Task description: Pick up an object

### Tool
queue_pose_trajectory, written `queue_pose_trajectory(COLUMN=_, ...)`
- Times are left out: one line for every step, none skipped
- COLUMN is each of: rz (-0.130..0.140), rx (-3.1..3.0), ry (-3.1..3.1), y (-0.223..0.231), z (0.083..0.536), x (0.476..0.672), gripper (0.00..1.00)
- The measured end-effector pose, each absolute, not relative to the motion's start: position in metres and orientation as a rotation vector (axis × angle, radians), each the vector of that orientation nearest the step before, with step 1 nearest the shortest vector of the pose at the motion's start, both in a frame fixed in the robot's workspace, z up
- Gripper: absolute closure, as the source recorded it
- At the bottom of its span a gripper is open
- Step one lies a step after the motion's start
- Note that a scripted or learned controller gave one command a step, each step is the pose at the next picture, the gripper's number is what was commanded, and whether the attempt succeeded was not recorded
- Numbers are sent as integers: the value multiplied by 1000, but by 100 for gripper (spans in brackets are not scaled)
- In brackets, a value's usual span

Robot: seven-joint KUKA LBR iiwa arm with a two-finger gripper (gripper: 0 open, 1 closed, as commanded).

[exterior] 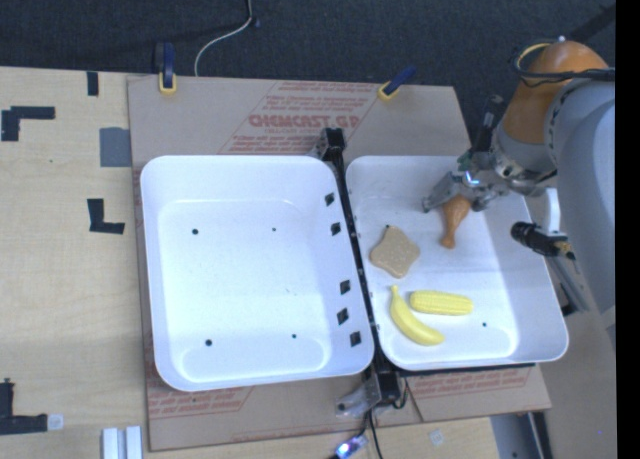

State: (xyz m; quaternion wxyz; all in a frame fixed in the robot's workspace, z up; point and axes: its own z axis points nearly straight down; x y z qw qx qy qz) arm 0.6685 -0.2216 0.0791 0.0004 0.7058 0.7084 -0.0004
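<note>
Nearest the camera, in the right bin (540,347), lie one banana (412,321) and one corn cob (441,303) just beside it, then one slice of toast (395,252) — four items with the single drumstick (455,218) farther back. At the far right the arm (560,122) bends down into the bin, its gripper (462,188) touching the drumstick's upper end, fingers spread around it — the left bin (160,187) sits alongside.

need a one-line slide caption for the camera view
End effector poised over a drumstick-shaped toy in the right bin, with bread slice, corn cob and banana nearby.
</note>
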Motion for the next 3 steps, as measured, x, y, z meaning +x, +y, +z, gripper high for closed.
queue_pose_trajectory(rz=-1, rx=2215, ry=2224, y=-222, z=86, x=670, gripper=0)
queue_pose_trajectory(rz=-1, rx=2215, ry=2223, y=-222, z=86, x=670, gripper=0)
queue_pose_trajectory(rz=-1, rx=2215, ry=2223, y=-222, z=86, x=670, gripper=0)
